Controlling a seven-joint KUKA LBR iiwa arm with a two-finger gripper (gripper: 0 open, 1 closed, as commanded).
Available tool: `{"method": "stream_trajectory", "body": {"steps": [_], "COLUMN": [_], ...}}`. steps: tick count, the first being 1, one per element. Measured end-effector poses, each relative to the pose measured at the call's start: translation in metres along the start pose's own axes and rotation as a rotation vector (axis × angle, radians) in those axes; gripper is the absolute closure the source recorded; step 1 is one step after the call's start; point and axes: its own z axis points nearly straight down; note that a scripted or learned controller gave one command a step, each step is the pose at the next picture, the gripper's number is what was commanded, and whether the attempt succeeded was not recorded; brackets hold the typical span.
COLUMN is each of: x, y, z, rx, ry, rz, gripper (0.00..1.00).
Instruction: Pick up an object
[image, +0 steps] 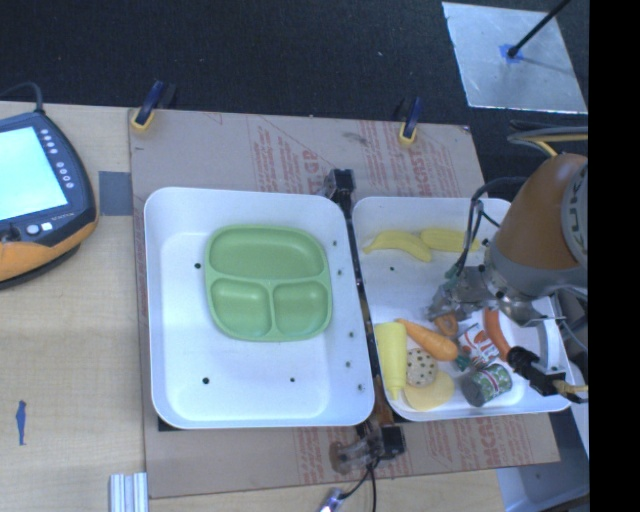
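Observation:
My gripper (452, 300) is low inside the right bin (420, 206), under the grey and orange arm (535, 235) that comes in from the right. It hangs just above and right of an orange carrot (430, 341). Around it lie a banana (398, 243), a pale yellow piece (444, 239), a yellow cylinder (391, 356), a cheese wedge (428, 386), a small can (487, 383) and a red and white packet (480, 342). The wrist hides the spot right under the gripper.
The left bin (160, 300) holds a green divided plate (268, 283). A teach pendant (35, 195) lies on the bench at far left. Clamps (148, 105) (409, 118) pin the cardboard's far edge. A black bracket (342, 183) sits between the bins.

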Motion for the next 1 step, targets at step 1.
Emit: {"method": "stream_trajectory", "body": {"steps": [1], "x": [0.0651], "y": [0.0205], "z": [-0.0912], "rx": [-0.006], "ry": [0.002], "rz": [0.004], "gripper": [1.0]}}
